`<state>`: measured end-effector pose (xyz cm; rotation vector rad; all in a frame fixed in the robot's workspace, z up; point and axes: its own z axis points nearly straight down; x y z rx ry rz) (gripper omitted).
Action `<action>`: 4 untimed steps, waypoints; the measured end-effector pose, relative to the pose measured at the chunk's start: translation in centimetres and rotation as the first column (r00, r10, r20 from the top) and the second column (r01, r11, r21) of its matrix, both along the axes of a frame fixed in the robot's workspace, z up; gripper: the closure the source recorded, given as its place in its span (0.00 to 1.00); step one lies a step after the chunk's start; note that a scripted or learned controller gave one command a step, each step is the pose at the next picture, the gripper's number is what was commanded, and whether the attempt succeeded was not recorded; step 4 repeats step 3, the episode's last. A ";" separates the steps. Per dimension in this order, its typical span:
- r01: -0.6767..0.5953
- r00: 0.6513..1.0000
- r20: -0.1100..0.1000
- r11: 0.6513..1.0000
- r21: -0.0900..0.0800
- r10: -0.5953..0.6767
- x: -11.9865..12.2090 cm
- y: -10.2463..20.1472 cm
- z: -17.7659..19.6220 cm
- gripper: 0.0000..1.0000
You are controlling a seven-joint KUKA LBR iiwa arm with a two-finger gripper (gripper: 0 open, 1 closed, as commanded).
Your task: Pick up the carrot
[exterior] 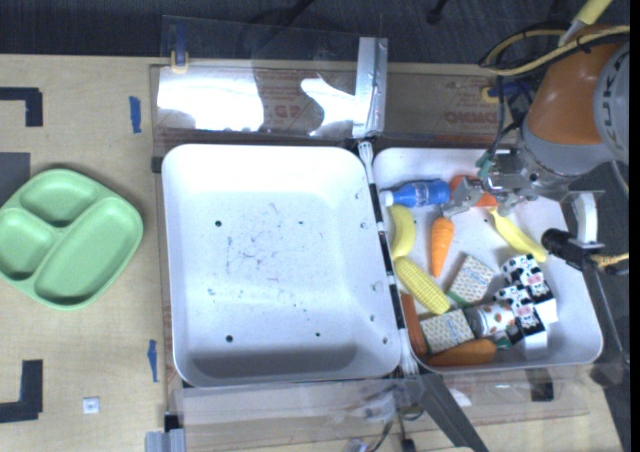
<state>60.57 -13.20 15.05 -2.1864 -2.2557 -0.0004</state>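
Carrot (441,243) lies in the right bin (585,335), upper middle, long axis near vertical in the camera view, thick end up, tip pointing down toward the corn cob (424,285). It sits just below and a little left of the gripper (487,192), close but apart from it as far as the view tells. Nothing is seen between the jaws; whether they are spread or closed cannot be told from this angle.

A second orange piece (466,351) lies well below the jaws, at the bin's lower edge. Blue bottle (420,194) is left of the jaws, and a yellow banana (516,234) just below right.

Judgement: the coming move is a short shift down-left, jaws closing across the carrot's width.
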 end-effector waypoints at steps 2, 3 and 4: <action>-0.215 0.977 0.009 0.977 -0.003 0.215 0.5 1.9 -5.2 1.00; -0.123 0.992 0.002 0.992 -0.002 0.123 5.0 5.8 11.6 1.00; -0.123 0.992 0.002 0.992 -0.002 0.123 5.0 5.8 11.6 1.00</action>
